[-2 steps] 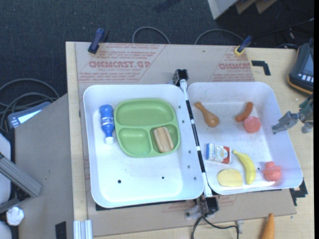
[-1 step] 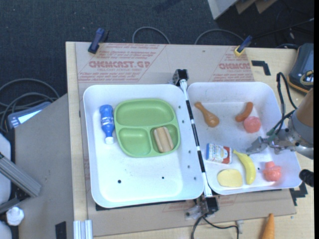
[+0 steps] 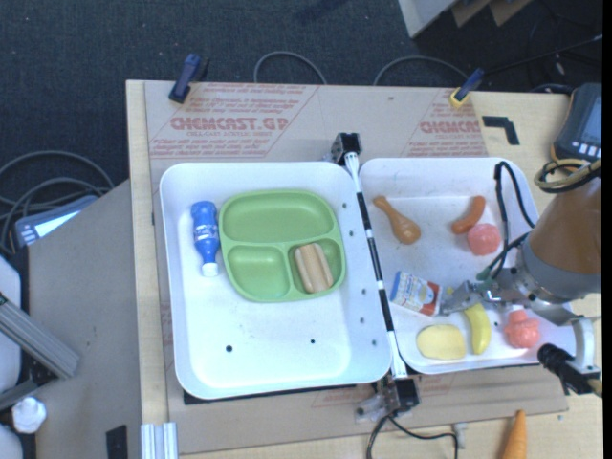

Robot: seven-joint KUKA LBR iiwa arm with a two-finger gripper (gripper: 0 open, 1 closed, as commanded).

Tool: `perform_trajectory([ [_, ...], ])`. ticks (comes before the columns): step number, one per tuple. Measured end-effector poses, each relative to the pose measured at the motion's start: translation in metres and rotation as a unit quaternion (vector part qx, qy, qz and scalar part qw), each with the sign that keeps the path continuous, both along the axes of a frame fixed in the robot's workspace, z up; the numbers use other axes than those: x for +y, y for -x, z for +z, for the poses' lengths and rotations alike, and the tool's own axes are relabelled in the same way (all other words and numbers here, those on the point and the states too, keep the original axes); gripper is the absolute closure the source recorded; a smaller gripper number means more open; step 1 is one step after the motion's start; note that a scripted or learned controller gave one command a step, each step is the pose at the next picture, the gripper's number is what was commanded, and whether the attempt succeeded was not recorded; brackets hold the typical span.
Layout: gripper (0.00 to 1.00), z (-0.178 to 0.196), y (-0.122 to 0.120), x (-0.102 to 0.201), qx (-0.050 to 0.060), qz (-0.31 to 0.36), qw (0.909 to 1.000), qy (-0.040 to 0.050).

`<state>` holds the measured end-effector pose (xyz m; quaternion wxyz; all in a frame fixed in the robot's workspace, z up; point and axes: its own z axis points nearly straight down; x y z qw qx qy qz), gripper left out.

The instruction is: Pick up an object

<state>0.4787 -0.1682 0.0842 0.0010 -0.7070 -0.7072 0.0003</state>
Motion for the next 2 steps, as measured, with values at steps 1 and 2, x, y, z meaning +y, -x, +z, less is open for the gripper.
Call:
perform_trajectory([
  [1, 1.00, 0.010, 0.000, 0.000, -0.001, -0.001, 1.0000, 0.0007],
  [2, 1.00, 0.100, -0.026, 0.092, -0.001, 0.001, 1.0000, 0.0002],
])
